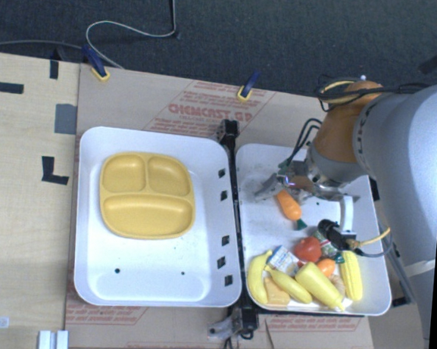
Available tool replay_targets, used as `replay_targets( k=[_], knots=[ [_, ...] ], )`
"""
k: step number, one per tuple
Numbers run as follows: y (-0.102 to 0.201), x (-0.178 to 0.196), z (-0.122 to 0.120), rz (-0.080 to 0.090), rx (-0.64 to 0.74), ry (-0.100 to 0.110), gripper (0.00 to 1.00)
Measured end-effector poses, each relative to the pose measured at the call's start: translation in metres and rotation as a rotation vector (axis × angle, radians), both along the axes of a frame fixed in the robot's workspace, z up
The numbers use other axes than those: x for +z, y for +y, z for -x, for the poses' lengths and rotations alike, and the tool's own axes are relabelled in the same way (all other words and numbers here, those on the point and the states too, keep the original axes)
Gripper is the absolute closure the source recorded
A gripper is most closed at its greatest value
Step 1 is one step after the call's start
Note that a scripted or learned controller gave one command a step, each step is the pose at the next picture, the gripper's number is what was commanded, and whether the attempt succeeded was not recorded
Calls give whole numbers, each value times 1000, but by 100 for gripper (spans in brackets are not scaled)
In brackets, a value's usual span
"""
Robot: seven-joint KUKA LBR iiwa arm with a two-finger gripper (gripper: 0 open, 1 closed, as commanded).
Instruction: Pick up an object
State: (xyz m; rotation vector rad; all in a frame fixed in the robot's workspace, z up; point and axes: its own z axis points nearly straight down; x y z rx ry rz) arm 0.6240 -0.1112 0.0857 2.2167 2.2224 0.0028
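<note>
I am reaching for the carrot [289, 205], which is lying loose on the floor of the right bin [256, 226], up toward twelve o'clock of that bin's middle and apart from the heap of other food; I judge it the sensible pick because nothing is crowding it. My pincer [277, 184] is hanging just at eleven o'clock of the carrot, its grey fingers [267, 188] pointing toward nine o'clock and looking spread somewhat, with nothing between them; whether a tip is touching the carrot I cannot tell. I am coming in from three o'clock, so my wrist is covering the bin's upper right part. At six o'clock of the carrot, the rest of the play food is gathering against the near wall: a tomato [308, 250], a banana [256, 278] curving along the rim, a corn cob [352, 275], a long yellow piece [318, 284] and a few small bits I cannot name. At nine o'clock across the divider, the left bin [148, 278] is holding a yellow sectioned plate [147, 195], sitting flat in its upper half with its three wells bare. Both bins are resting side by side on cardboard [201, 111] on the desk [16, 190].
</note>
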Motion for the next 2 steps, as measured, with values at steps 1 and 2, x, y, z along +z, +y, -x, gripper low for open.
replay_targets(
  k=[1,2],
  knots=[
    [0,10,0,1,1,0,100],
    [31,99,40,-1,-1,3,100]
  ],
)
